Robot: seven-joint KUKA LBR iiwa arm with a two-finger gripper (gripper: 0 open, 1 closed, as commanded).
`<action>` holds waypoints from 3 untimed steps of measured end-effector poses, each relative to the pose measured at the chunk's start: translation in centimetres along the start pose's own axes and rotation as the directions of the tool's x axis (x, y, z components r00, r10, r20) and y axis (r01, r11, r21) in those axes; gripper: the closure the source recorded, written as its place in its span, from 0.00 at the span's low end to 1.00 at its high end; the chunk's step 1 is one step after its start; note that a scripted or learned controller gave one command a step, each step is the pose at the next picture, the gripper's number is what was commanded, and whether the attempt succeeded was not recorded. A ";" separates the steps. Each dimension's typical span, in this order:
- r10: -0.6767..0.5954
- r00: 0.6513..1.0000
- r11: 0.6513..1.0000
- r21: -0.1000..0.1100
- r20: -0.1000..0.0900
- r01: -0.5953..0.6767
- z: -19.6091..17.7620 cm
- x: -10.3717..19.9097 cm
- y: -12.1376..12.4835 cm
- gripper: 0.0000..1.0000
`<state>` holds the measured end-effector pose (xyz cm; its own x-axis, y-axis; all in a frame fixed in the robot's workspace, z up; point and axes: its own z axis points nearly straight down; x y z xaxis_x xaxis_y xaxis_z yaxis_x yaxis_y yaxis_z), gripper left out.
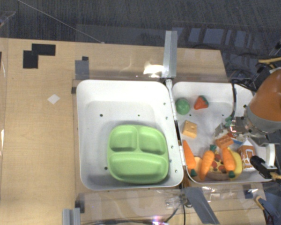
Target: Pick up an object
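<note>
Two-finger gripper (pixel 230 131) low in right white bin (pixel 215 93), above the toy-food pile; finger state cannot be told. Orange plastic carrot (pixel 228 160) lies just below, yellow block (pixel 190 129) left.

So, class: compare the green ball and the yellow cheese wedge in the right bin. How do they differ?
The green ball is round and green; the cheese wedge is blocky, with flat faces, and pale yellow. The ball lies near the bin's far-left corner beside the strawberry; the wedge lies nearer the camera, above the carrots. Both lie loose on the right bin's white floor near the divider.
</note>
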<state>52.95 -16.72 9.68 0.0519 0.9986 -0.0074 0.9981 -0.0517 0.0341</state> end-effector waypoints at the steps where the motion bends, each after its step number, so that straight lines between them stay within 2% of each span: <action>1: -0.004 1.000 1.000 -0.004 -0.003 0.004 -1.2 0.2 0.3 1.00; 2: -0.014 1.000 0.999 0.031 -0.009 0.014 -2.6 2.5 -2.0 1.00; 3: -0.096 0.995 0.995 0.028 -0.011 0.097 -12.4 11.9 2.5 1.00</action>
